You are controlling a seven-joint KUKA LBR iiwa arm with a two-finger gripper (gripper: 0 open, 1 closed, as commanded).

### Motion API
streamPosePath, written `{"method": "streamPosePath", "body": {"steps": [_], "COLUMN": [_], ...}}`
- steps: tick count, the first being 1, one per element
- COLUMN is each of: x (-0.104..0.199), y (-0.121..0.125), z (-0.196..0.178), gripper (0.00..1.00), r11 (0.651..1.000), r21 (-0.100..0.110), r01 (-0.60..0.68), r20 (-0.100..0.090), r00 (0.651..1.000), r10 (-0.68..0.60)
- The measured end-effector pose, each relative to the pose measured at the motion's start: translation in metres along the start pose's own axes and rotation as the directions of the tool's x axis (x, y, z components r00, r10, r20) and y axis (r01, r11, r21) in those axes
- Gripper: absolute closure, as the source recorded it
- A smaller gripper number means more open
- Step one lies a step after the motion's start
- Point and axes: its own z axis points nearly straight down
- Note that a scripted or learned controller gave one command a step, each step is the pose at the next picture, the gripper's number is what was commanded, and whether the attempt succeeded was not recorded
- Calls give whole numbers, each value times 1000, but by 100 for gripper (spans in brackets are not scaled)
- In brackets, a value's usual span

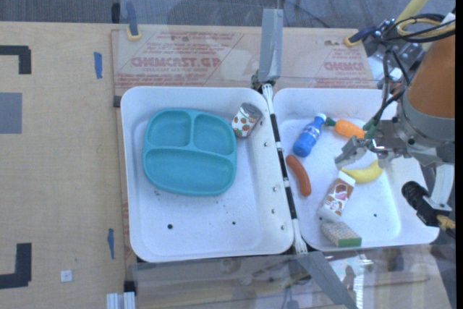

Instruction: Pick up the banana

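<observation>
The yellow banana (367,172) lies in the right bin (383,217), toward its right side, just above a small carton. My gripper (364,156) hangs directly over it, reaching in from the right under the orange wrist band. Its fingers (349,153) are spread open, one to each side of the banana's upper edge. Nothing is held between them, and the banana rests on the bin floor.
The right bin also holds a blue bottle (309,135), an orange carrot (349,129), a brown sausage (299,175), a carton (336,197) and a sponge (341,233). In the left bin (202,228) are a teal divided plate (190,152) and a small cup (246,120).
</observation>
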Motion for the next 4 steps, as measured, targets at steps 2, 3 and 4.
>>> {"method": "streamPosePath", "body": {"steps": [2,3,4], "x": [-110,-113,-77], "y": [44,43,98], "z": [132,121,80], "gripper": [0,100,100], "r11": [993,992,967], "r21": [-3,-6,-3], "r01": [-122,-128,-255], "r20": [0,1,1], "r00": [993,992,967], "r10": [122,128,255]}}
